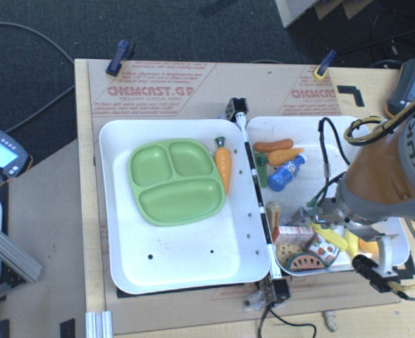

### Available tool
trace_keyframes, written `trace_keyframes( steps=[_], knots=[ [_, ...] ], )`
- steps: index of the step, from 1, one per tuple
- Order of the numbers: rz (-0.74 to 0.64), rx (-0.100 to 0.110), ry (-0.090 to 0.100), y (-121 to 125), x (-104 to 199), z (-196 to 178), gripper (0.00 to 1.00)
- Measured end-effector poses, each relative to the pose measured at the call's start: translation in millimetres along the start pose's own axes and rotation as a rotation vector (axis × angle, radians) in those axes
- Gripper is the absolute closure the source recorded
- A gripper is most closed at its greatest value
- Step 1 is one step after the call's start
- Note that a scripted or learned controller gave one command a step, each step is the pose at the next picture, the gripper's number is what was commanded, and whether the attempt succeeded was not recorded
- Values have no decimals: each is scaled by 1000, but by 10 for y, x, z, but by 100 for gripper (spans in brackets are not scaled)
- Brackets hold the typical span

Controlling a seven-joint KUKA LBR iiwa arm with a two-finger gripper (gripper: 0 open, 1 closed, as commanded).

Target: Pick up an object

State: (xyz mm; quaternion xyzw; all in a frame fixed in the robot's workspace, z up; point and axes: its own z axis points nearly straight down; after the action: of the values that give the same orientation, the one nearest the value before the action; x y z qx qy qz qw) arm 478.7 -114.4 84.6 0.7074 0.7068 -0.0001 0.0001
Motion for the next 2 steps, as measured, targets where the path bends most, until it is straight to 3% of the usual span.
trace_keyframes(
  steps=[1, 2],
  knots=[
    [-2, -1, 0, 636, 131, -1, 0],
    [-4, 0, 0, 1885, 213, -22, 0]
  ],
)
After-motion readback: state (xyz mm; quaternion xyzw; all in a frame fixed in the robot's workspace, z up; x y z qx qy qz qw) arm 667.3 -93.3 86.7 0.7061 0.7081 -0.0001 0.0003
